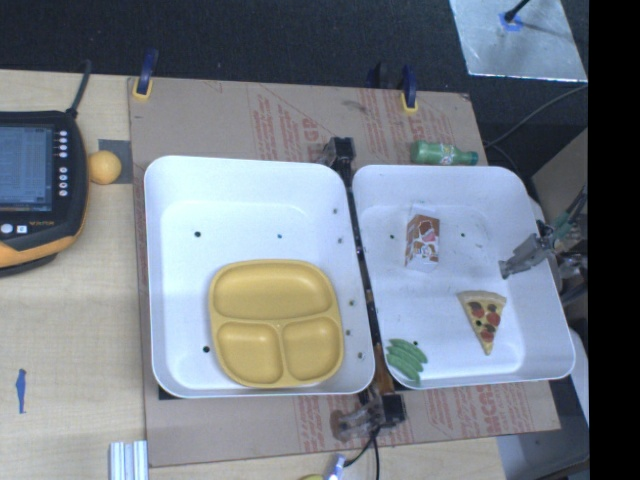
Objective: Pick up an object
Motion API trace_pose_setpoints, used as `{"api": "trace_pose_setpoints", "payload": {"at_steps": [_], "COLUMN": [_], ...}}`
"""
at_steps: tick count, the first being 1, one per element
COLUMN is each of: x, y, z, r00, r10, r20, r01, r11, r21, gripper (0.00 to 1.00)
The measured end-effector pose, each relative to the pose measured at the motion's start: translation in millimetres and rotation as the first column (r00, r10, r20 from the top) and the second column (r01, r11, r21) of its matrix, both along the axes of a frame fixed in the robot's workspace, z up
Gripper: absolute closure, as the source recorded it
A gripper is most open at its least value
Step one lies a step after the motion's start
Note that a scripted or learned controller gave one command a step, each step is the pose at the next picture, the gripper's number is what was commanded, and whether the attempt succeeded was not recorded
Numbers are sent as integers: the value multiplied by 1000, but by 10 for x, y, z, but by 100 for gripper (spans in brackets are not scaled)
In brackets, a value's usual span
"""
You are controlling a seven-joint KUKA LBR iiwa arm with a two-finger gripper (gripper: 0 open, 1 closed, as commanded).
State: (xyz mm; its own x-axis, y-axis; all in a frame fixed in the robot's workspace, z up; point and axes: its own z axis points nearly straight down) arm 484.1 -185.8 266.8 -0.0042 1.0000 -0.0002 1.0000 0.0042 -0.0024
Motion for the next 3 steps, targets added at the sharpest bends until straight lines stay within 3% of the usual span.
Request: {"api": "trace_pose_setpoints", "payload": {"at_steps": [1, 2, 3], "x": [-92, 30, 631], "y": [24, 349, -69], "z": [-1462, -1738, -1731], "r00": [1000, 1000, 1000], "r10": [1, 2, 1], "r20": [-4, 2, 5], "r01": [-1, -2, -1], "r11": [1000, 1000, 1000], "r21": [1, -2, 1], "gripper": [0, 0, 0]}}
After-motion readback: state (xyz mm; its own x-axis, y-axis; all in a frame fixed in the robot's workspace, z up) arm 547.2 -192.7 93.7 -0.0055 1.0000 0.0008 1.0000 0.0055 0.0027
